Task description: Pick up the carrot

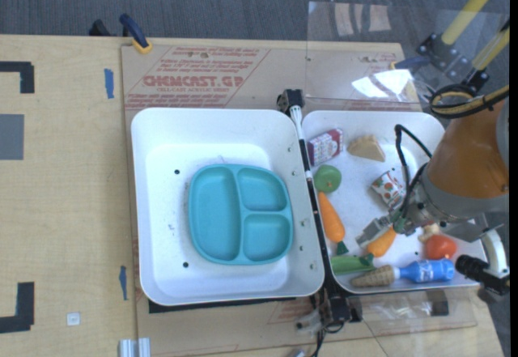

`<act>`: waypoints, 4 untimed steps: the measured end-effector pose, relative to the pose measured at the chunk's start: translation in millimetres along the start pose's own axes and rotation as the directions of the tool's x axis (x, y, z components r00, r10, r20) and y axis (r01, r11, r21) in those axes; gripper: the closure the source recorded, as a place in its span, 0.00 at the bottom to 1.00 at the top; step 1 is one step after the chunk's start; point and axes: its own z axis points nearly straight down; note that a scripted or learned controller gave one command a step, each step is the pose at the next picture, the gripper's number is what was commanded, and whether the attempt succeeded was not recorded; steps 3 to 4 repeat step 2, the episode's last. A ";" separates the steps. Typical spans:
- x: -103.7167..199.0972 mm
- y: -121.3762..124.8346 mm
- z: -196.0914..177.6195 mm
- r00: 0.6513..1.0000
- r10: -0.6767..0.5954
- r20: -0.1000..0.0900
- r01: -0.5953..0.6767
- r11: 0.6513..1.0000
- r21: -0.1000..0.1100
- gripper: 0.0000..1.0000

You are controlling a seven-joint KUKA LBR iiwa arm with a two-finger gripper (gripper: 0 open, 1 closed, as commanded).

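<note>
— While the long orange carrot lies along the right shallow white bin's left wall, what crowds it?
— A green round toy just above, a green pod below. The gripper sits right of it; whether it grips anything, I cannot tell.
— And the bench?
— Pale wood, brown cardboard; the left bin holds a teal divided plate.

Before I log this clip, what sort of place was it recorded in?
Probably a robotics lab bench rather than a kitchen: two white bins sit side by side on a wooden bench, the right one strewn with toy food such as a carrot, and the left one holds a teal divided plate.
</note>
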 end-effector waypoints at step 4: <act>141.4 54.2 -64.4 0.995 0.103 -0.005 -0.103 0.995 -0.013 1.00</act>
